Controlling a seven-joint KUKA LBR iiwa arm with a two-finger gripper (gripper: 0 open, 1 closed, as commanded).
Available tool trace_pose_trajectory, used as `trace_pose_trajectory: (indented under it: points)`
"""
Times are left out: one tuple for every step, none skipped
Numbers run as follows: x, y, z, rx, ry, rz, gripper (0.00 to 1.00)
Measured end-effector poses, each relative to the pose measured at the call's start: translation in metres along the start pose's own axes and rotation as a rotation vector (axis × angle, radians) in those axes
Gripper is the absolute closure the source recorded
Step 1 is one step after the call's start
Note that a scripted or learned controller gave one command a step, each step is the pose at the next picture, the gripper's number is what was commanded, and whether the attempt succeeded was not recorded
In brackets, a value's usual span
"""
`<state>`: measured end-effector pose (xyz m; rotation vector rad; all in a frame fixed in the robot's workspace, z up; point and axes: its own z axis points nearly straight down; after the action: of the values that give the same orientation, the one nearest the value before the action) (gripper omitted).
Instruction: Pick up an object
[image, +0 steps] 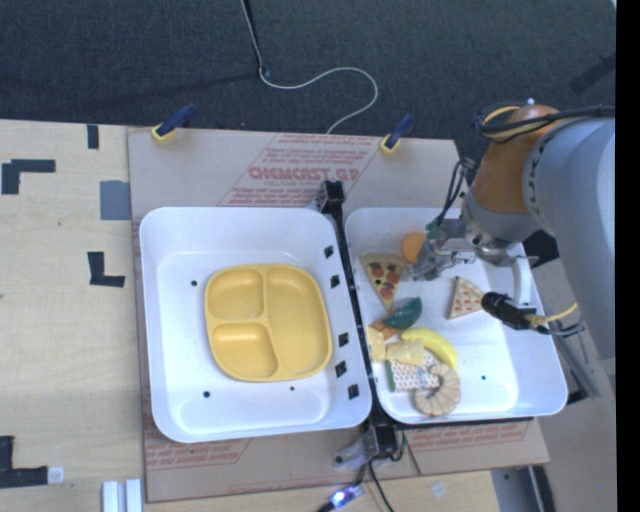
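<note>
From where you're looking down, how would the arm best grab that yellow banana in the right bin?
Probably from straight above, pinching the banana across its narrow width near the middle of its curve. It lies flat, and its right side faces bare bin floor, leaving room for a finger. Its left side crowds against other toy food, so that finger has little room.

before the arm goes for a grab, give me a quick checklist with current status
1. Gripper over the right bin, where the toy food lies: ok.
2. Fingers open for a grasp: cannot tell, too small and dark.
3. Nothing held yet: cannot tell.
4. Near targets: pizza slice and orange ball lie close beside the gripper: ok.
5. Clutter: banana, cookie and other pieces are piled touching at the bin's near end; single pick there: not ok.
6. Yellow plate sits in the left bin, away from the arm's path: ok.
</note>
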<state>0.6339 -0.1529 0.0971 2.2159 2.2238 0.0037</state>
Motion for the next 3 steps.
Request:
trace_pose_trajectory:
  points:
    - [-0.002,0.004,-0.043,0.001,0.000,0.002,1.00]
    - [-0.008,0.007,-0.104,-0.001,-0.002,0.003,1.00]
    - [-0.008,0.008,-0.129,0.002,0.000,0.003,1.00]
